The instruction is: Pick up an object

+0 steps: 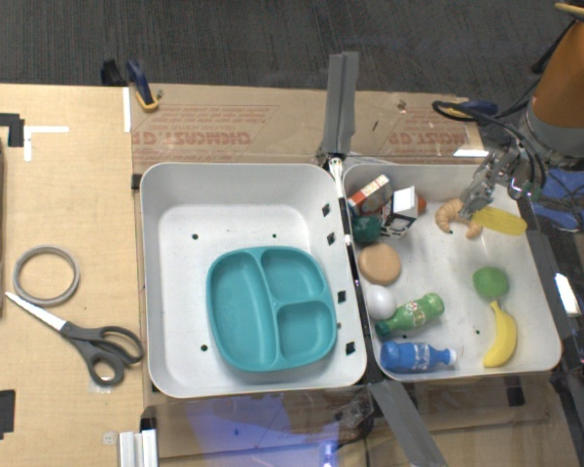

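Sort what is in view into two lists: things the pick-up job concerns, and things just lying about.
Job in hand:
two-finger gripper
yellow curved banana
green plastic bottle
blue plastic bottle
round green ball
right white bin

Lying about:
teal divided tray in the left white bin
grey-handled scissors
roll of tape

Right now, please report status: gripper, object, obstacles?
Gripper over right bin, far end. Nothing seen held. Nearest: tan pretzel-shaped toy, yellow piece. Both lie close together.
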`<move>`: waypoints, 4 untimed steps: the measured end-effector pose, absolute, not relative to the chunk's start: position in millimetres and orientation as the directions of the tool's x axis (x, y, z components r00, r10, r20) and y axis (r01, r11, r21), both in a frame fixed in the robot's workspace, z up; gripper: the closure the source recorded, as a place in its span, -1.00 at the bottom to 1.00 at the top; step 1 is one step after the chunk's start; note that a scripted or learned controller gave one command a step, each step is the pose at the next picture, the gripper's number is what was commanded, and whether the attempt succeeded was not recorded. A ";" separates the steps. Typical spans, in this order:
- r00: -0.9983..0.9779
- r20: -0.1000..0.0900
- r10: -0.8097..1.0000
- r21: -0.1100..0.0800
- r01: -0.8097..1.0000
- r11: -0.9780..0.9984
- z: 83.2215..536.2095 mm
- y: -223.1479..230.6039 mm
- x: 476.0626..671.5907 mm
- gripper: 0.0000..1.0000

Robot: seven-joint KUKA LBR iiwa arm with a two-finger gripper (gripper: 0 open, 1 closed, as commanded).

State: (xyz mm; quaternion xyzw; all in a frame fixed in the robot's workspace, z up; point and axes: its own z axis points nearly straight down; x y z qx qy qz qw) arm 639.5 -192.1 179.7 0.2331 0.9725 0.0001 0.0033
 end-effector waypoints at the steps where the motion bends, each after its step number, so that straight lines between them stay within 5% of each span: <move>1: -1.000 -0.005 0.016 0.000 0.016 1.000 93.3 -215.5 612.7 1.00; 2: -0.993 -0.007 0.118 0.000 0.118 0.993 343.0 -222.0 634.8 1.00; 3: -0.965 -0.004 -0.263 0.000 -0.263 0.965 99.0 -220.8 620.5 1.00; 4: -0.990 -0.008 0.143 0.000 0.143 0.990 94.4 -221.3 660.9 1.00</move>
